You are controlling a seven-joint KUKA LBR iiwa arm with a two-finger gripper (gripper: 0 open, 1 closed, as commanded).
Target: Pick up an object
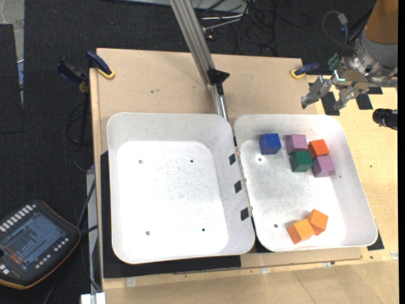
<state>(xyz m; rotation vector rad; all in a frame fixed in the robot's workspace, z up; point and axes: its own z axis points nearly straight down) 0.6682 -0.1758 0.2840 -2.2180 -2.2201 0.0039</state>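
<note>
White left bin (126, 138) sits at your nine o'clock. In the right bin (354, 214), blue cube (269, 143), green cube (301, 161) and purple and orange cubes cluster at twelve; two orange blocks (307, 225) lie at six. At two o'clock, outside it, your gripper (332, 94) hangs spread, holding nothing.

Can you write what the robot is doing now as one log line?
two-finger gripper: open, above right white bin's far rim | holding: nothing | small blue cube: in bin
</note>
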